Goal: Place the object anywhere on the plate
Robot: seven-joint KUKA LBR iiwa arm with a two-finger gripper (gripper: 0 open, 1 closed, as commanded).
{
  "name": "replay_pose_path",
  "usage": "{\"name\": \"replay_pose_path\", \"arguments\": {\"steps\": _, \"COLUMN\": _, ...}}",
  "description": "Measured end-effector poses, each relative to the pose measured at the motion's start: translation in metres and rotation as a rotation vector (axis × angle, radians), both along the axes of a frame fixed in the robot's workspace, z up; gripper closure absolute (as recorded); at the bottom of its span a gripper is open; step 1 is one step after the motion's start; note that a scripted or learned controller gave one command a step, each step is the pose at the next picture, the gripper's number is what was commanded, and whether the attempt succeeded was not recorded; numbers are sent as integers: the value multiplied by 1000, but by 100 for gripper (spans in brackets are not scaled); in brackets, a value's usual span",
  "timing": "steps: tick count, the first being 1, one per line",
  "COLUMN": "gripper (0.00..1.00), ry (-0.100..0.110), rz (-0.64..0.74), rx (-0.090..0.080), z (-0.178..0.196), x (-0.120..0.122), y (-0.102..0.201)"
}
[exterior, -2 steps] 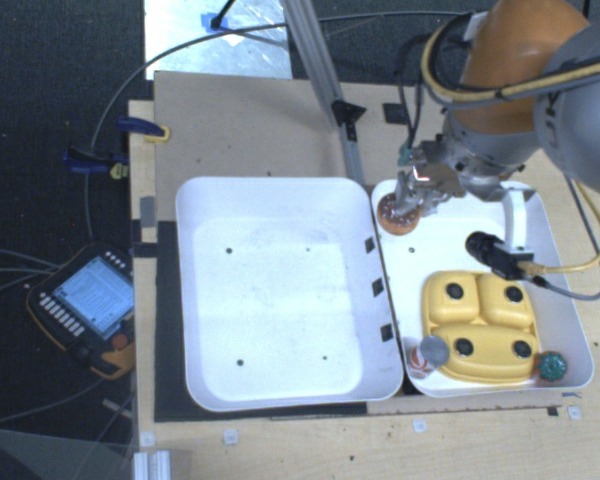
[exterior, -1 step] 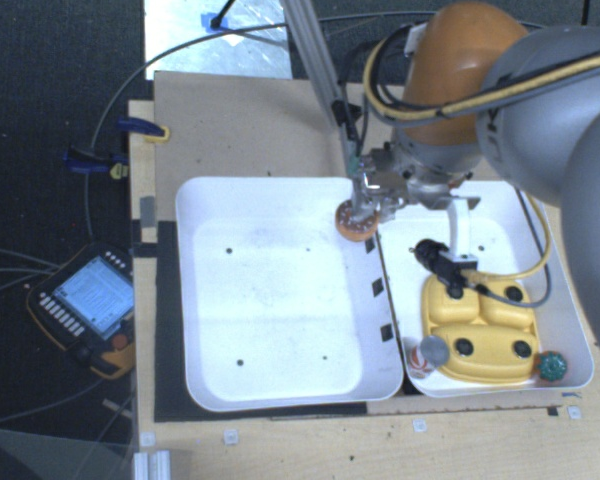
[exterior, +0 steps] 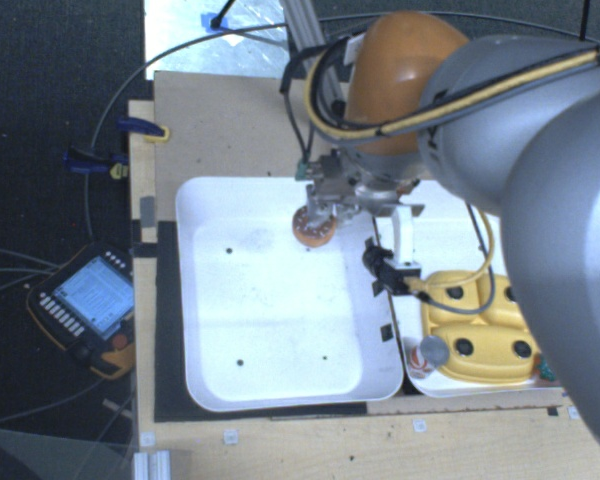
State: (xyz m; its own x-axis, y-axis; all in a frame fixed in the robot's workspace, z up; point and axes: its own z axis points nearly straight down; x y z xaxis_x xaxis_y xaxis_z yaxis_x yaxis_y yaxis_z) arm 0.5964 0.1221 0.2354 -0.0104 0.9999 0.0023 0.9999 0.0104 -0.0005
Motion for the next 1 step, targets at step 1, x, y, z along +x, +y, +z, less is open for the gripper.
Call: {"name": "replay_pose_path", "arguments": {"steps": 1, "gripper": 0, "ry": -1, "rz": -6, "rx": -2, "z": 1, "x": 1, "y": -4}}
